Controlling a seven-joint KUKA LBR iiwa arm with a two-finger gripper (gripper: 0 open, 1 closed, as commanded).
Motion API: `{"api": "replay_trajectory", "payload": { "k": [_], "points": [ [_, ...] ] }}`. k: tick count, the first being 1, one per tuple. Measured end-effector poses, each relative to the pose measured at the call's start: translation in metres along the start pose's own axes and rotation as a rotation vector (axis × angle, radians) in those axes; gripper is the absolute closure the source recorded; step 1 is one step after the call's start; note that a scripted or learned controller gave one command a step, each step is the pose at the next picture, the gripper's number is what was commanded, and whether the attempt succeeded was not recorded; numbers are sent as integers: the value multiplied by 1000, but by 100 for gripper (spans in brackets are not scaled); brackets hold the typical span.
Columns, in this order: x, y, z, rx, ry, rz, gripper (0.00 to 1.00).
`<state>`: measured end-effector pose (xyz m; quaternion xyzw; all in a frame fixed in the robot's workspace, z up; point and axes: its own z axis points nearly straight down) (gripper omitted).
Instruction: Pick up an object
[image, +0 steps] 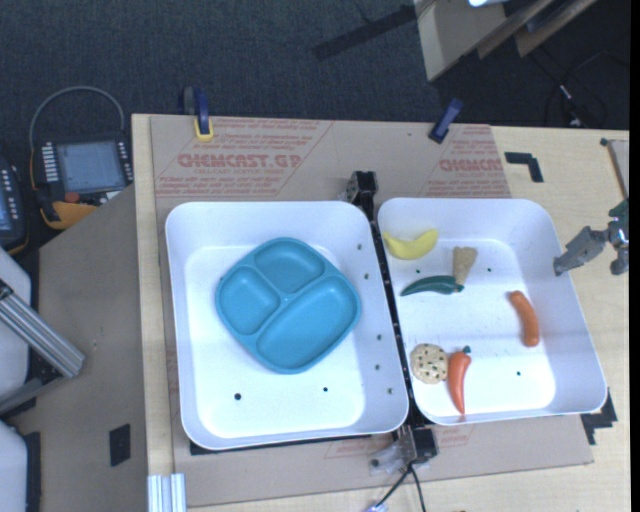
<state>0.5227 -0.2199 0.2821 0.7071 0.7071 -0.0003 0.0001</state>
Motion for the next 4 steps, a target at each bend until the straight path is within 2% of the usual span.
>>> {"api": "replay_trajectory", "payload": {
  "k": [1,3,4],
  "points": [
    [0,0,0,-1,0,0,0],
    [-1,-3,83,5,3,0,0],
    [2,6,138,6,3,-1,0]
  ]
}}
